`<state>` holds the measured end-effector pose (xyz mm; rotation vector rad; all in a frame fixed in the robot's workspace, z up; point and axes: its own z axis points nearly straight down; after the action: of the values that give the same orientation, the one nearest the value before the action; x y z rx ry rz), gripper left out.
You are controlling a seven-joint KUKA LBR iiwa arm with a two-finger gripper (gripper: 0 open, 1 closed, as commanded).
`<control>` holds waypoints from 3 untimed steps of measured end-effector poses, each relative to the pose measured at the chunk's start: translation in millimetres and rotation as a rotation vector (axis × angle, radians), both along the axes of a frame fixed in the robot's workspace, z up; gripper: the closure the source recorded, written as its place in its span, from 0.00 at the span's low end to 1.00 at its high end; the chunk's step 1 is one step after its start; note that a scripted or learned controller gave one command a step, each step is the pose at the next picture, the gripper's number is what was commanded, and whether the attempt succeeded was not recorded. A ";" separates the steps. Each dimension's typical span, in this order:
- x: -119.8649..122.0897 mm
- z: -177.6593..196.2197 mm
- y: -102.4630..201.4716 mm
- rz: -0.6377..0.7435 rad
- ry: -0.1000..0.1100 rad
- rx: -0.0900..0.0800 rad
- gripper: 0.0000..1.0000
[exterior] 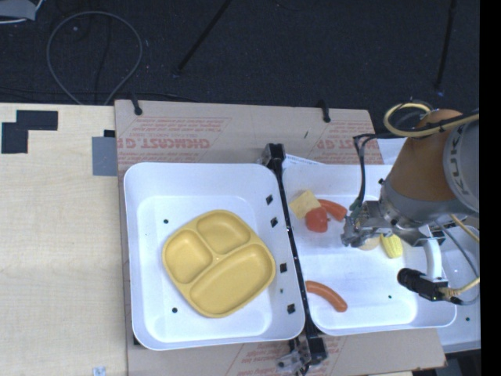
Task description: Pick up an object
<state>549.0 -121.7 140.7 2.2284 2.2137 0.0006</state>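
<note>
My gripper [356,236] is low in the right bin [368,319], near its middle, with the orange-banded arm behind it to the right. Just left of it lie a red round piece [316,221], a small red-orange piece [334,208] and a pale yellow wedge [304,204]. A yellow corn-like piece [391,246] sits just right of the gripper, touching or nearly touching it. An orange sausage [326,294] lies nearer the front of the same bin. The gripper's own body hides its fingertips.
The left bin [149,210] holds a yellow three-compartment plate [218,262]. A black divider [283,241] runs between the bins. Cables and a black fitting [423,284] hang off the arm over the right bin's right side.
</note>
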 end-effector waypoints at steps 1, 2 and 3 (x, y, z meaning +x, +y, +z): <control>-3.6 43.0 0.0 0.005 0.000 0.000 1.00; -7.9 87.6 -5.8 0.006 -0.001 0.000 1.00; -3.2 90.8 55.3 0.012 0.002 0.003 1.00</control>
<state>545.8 -66.3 231.4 2.2173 2.2301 0.0010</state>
